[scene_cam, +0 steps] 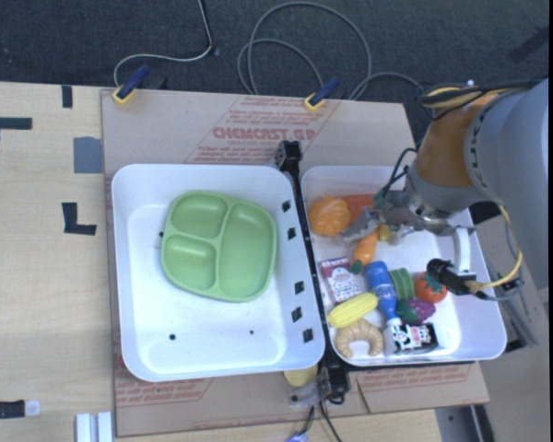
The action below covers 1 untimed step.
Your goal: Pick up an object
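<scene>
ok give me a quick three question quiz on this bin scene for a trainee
1. True or false: the green plate lies in the left bin.
2. Which item lies nearest the gripper? A) orange B) croissant C) cow carton
3. Fill in: the blue bottle lies in the ____ bin.

Key: 1 true. 2 A. 3 right.
</scene>
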Motion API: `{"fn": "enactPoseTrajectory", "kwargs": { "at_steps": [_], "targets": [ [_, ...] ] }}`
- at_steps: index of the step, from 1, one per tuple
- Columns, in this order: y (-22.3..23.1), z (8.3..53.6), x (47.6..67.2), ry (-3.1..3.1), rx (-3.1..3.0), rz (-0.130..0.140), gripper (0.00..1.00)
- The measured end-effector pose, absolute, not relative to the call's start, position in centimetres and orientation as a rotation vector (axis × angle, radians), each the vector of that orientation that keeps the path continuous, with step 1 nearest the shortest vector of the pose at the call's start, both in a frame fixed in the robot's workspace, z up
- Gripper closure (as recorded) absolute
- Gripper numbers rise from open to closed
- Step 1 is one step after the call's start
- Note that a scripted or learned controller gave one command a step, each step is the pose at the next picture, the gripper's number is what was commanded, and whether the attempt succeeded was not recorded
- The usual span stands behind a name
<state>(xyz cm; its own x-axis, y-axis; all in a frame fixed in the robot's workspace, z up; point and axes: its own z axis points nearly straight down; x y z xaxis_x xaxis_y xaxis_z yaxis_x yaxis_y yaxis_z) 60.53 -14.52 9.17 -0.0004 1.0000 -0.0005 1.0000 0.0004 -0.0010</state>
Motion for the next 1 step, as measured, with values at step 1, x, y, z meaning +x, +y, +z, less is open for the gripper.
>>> {"fn": "enactPoseTrajectory", "kwargs": {
  "at_steps": [1],
  "targets": [
    [-11.37,8.54,62.89,-2.222,-2.222,0.009,0.0]
  ]
}}
